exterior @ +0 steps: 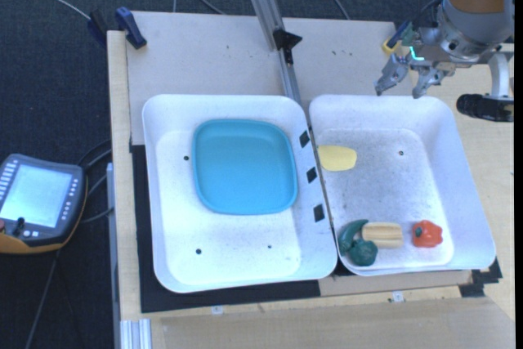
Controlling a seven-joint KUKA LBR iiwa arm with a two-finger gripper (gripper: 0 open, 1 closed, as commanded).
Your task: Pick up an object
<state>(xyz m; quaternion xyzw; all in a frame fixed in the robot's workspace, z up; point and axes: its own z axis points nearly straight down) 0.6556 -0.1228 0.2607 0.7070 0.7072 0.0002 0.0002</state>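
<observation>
Two-finger gripper [406, 86] hovers spread wide and holding nothing over the right white bin's [462, 167] far edge, with red plastic pepper [426, 234] at its near edge.

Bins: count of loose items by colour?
Blue: 1, square blue plastic plate in the left bin
Yellow: 1, flat yellow piece in the right bin
Green: 1, dark green toy pepper
Tan: 1, tan wooden block
Red: 1, red toy tomato
Total: 5

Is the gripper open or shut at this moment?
Open. The gripper hangs above the right bin's far rim, its jaws apart with a gap between them and nothing held.
</observation>
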